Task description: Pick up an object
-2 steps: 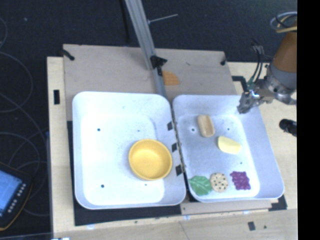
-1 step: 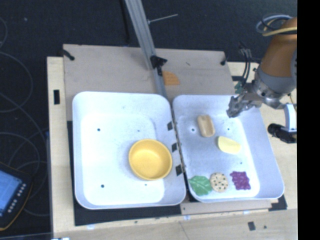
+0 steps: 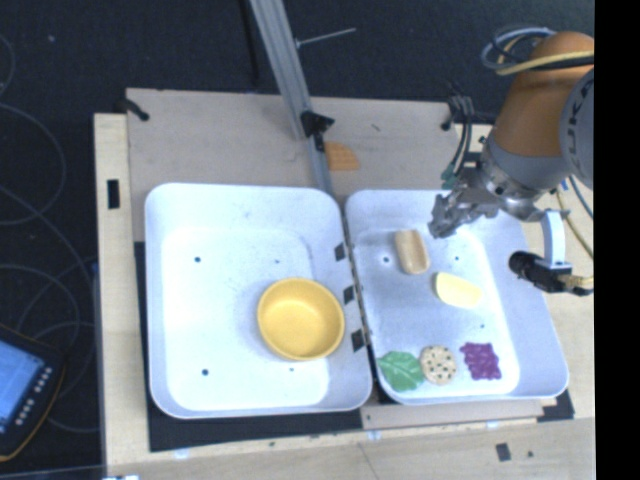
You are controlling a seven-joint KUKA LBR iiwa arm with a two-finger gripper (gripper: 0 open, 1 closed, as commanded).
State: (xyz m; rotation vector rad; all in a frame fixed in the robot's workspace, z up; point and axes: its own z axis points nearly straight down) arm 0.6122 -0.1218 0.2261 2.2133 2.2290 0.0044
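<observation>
- Gripper [image 3: 447,218] hangs over the upper part of the right bin [image 3: 520,363], just right of the tan bread roll [image 3: 410,251]; whether it is wide or narrow I cannot tell.
- Below the roll: yellow wedge [image 3: 457,289], green leaf [image 3: 400,369], cookie [image 3: 437,364], purple grapes [image 3: 481,360].
- Yellow bowl [image 3: 299,318] sits in the left bin [image 3: 180,228].

We see a yellow bowl [image 3: 300,318] in a white bin [image 3: 180,268], w/ a tan roll [image 3: 411,251], yellow wedge [image 3: 457,289], green leaf [image 3: 401,370], speckled cookie [image 3: 437,364] & purple grapes [image 3: 481,360].
</observation>
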